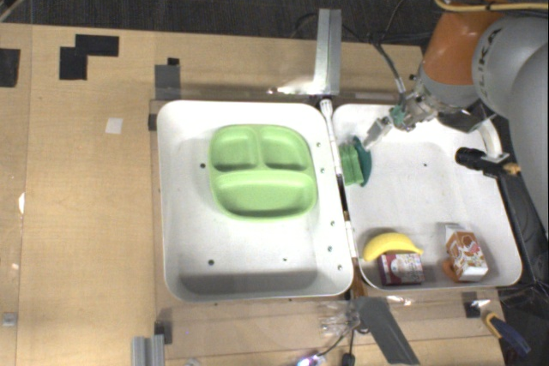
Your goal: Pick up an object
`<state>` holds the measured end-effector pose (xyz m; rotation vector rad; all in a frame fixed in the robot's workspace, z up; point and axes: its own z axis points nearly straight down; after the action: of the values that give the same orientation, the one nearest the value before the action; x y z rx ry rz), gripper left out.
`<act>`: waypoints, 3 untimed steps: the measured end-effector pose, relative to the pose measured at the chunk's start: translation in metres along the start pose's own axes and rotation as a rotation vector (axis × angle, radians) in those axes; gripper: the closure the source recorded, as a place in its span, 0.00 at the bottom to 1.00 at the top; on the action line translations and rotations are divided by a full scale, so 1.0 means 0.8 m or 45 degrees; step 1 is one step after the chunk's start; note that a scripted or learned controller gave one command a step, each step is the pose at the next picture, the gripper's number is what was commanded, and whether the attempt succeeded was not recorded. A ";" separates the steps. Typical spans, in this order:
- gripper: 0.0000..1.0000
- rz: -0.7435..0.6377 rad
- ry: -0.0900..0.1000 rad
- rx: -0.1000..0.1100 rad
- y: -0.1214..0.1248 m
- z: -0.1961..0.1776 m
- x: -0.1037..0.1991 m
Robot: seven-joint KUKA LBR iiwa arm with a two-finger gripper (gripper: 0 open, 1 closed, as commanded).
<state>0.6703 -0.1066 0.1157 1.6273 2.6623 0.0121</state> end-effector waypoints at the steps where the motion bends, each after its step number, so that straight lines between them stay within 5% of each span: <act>1: 1.00 -0.010 0.000 -0.002 0.003 -0.009 0.003; 2: 1.00 0.245 0.009 0.015 -0.033 -0.143 -0.047; 3: 0.00 0.244 0.009 0.015 -0.033 -0.143 -0.047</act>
<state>0.6614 -0.1513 0.2299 1.8827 2.5052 0.0051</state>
